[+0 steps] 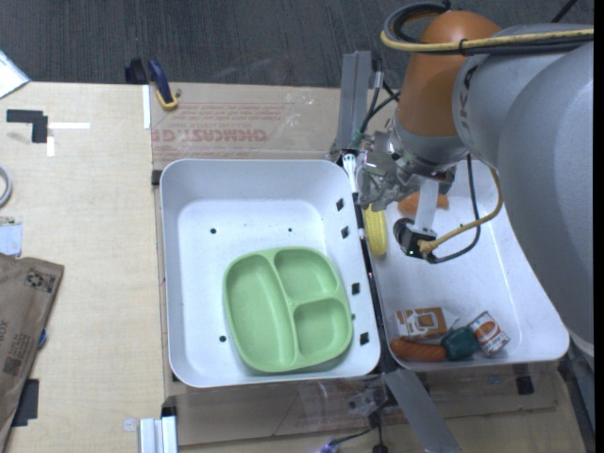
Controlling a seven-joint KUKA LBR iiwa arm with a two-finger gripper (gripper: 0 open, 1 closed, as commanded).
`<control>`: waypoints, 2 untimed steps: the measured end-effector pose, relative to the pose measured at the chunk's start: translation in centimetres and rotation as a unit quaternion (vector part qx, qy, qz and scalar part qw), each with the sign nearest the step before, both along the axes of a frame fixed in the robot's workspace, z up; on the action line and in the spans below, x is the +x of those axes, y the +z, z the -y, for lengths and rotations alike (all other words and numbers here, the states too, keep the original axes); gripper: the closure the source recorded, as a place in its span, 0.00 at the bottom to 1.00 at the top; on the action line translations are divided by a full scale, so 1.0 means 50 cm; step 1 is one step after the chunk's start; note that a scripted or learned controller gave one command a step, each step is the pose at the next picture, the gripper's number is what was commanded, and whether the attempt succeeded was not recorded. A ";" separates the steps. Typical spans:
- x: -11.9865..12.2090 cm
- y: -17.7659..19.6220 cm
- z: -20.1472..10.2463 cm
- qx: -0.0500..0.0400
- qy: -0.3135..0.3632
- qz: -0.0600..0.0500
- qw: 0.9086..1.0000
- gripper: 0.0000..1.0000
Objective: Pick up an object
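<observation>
Fingers: state cannot be told, apparently low over corn cob in right bin. Step: reaching. Next: close on cob, lift straight.

Cardboard sheet lies left of the jaws, further back; brown bag, possibly paper, far left.

bench: pale wood surface, seen at a slant from above
left bin: shallow, white, resting on the bench
right bin: shallow, white, just beside the left one, their rims touching
cardboard sheet: flat behind the left bin, red print on it
brown paper bag: at the bench's left edge, well apart from the bins
</observation>
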State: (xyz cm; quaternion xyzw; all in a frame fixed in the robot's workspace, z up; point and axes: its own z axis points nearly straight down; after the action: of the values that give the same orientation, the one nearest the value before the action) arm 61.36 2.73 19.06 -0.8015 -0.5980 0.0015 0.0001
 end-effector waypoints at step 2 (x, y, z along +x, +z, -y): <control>0.091 0.249 0.066 0.000 0.190 0.001 0.982 1.00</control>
State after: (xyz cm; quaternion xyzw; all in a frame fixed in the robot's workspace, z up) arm 65.93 -0.57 31.50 -0.6732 -0.7395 0.0009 -0.0011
